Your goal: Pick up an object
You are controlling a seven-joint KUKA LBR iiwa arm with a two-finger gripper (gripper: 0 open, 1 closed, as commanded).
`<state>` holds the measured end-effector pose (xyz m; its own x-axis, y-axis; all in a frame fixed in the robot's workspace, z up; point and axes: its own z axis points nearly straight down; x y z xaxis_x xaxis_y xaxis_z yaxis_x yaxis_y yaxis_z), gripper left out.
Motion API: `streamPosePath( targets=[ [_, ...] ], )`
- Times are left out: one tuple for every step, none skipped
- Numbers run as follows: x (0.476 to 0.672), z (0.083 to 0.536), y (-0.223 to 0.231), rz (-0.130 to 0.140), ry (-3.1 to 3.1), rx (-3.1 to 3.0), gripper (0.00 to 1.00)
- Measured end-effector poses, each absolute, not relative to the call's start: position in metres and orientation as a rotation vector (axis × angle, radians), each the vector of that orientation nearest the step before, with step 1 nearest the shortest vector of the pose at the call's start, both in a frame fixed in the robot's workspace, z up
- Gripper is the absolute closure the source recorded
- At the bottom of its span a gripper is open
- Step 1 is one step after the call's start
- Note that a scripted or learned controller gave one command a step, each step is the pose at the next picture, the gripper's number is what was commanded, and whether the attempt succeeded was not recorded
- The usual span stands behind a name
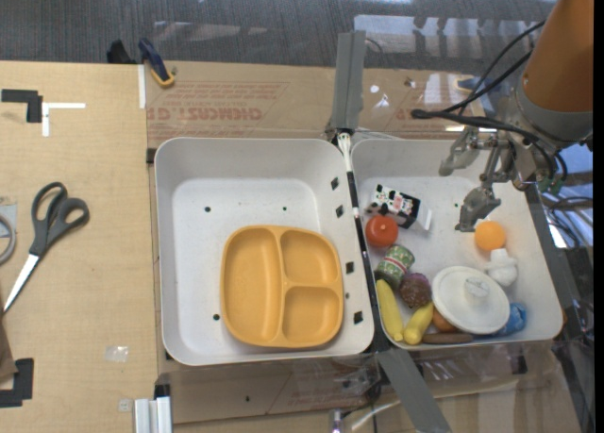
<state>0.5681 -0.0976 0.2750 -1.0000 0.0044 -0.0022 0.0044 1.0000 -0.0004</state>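
1. End effector (478, 197) hangs over the upper part of the right bin (540, 233); cannot tell its state, and nothing is seen held in it.
2. Nearest candidate: orange ball (489, 235), just beside and below the end effector, clear of the bin wall.
3. Judgement: descend straight over the ball, centred, since a round thing may roll out if caught off-centre; white piece (503, 269) sits close below it.
4. Right bin also holds: black-and-white packet (395, 205), red tomato-like item (382, 230), green can (398, 261), banana (389, 309), white lid (470, 298).
5. Left bin (189, 233) holds a yellow divided plate (281, 285).
6. Scissors (42, 228) lie on the worktop (75, 327).
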Motion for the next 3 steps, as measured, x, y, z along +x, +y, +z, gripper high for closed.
streamPosePath(
  targets=[
    [0.596,0.120,-0.118,-0.004,3.087,0.342,0.00],
    [0.631,0.190,-0.196,-0.002,3.089,0.536,0.00],
    [0.612,0.094,-0.222,-0.001,3.090,0.539,0.00]
  ],
)
